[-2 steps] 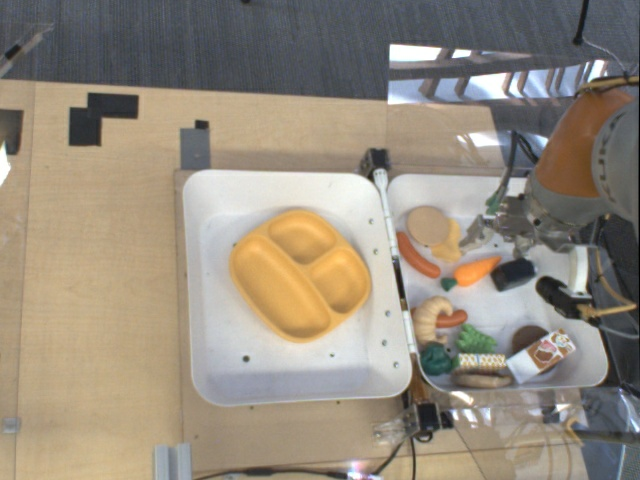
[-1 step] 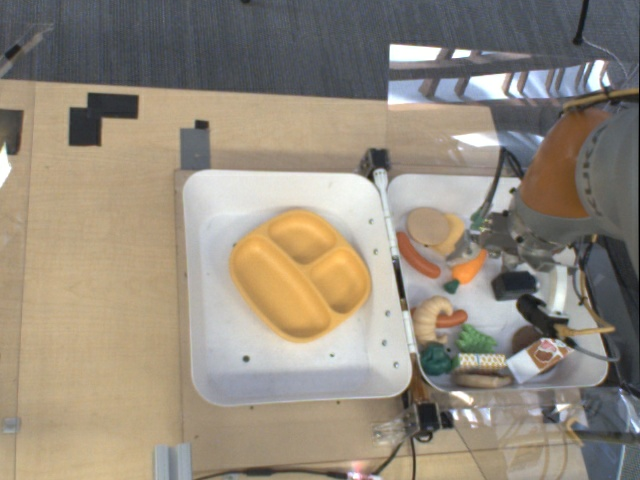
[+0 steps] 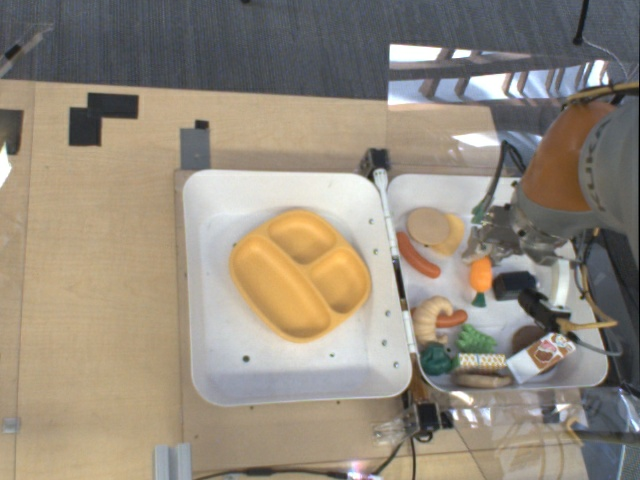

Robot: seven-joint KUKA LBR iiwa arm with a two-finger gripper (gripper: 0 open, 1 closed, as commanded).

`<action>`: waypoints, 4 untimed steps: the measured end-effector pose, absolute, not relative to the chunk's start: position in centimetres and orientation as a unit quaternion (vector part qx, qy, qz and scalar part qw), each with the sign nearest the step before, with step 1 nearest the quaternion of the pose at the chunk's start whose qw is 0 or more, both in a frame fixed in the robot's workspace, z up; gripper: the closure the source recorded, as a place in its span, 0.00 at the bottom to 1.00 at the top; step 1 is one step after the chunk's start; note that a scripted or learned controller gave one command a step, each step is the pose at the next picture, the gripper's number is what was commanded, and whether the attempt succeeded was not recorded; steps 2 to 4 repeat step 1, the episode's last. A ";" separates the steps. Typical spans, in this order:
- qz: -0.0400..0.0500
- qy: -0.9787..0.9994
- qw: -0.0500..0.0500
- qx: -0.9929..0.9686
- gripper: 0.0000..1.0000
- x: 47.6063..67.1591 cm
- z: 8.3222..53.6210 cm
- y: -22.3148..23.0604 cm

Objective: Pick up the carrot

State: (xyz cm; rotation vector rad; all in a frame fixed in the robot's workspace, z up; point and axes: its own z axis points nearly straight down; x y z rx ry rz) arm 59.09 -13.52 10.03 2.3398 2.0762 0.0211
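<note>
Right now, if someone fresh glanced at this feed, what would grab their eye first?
Probably the big yellow three-compartment plate, alone in the left white bin. Next, the grey arm's orange band at the right, with its gripper hanging just above the small orange carrot in the right white bin, among crowded toy foods such as a red sausage.

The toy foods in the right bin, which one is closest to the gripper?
The carrot, orange with a green top, lies right at the gripper. The red hot dog, burger and croissant all sit farther to its left.
</note>
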 end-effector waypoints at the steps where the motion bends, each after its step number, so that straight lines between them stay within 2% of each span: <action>1: 0.002 0.778 0.003 0.628 1.00 61.3 14.0 -9.7; 4: 0.002 0.778 0.003 0.628 1.00 61.3 14.0 -9.7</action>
